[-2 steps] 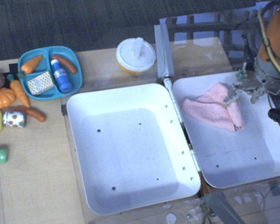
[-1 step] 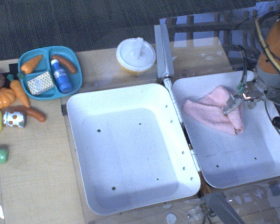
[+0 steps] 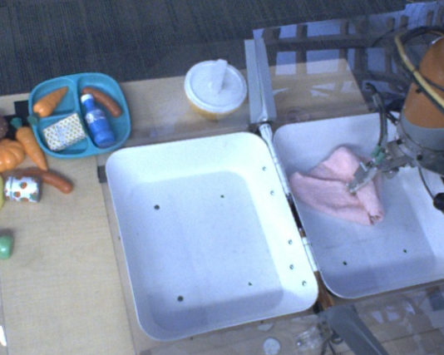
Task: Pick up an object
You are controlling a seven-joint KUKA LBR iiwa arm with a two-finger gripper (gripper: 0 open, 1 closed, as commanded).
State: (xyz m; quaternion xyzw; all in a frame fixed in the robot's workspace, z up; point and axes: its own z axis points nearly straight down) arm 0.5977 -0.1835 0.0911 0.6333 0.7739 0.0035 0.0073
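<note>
Left bin (image 3: 220,316): seen at the front, beside the right bin (image 3: 406,268)
Pink cloth (image 3: 337,187): crumpled in the right bin, left of centre
Gripper (image 3: 367,175): fingers closed narrow, pinching the cloth's right edge
Blue plate (image 3: 110,90): toy food held, back left

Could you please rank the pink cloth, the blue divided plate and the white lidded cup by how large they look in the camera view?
1. blue divided plate and pink cloth: look alike, so unranked.
2. white lidded cup: clearly smallest.
</note>
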